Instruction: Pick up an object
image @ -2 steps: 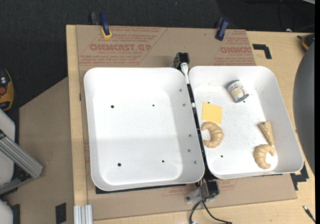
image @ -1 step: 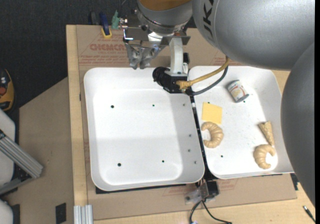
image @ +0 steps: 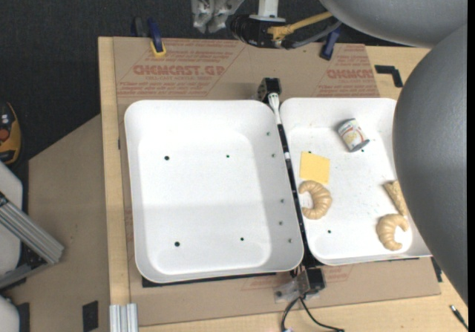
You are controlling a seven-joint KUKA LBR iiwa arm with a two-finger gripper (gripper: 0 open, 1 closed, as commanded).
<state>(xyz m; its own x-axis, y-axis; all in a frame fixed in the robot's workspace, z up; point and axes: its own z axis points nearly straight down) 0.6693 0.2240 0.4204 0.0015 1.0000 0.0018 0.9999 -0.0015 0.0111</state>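
the grey arm (image: pixel 438 137) bulks across the right side and top of the view, covering the right bin's (image: pixel 334 245) far edge and part of what lies there; a pale tan piece (image: pixel 394 195) by that edge is half hidden behind it, so its shape is hard to make out. the gripper (image: pixel 211 15) sits at the top of the frame, above the bench and well apart from both bins, cut off by the upper edge; its fingers hang down close together with nothing between them, but whether they are open or closed i cannot tell. in the right bin lie a flat yellow square (image: pixel 315 168), a curled tan croissant (image: pixel 315 199) just below it near the dividing rim, a second croissant (image: pixel 391 231) near the arm, and a small can (image: pixel 350 134) on its side toward the back. the left bin (image: pixel 148 174) shows only small dark dots
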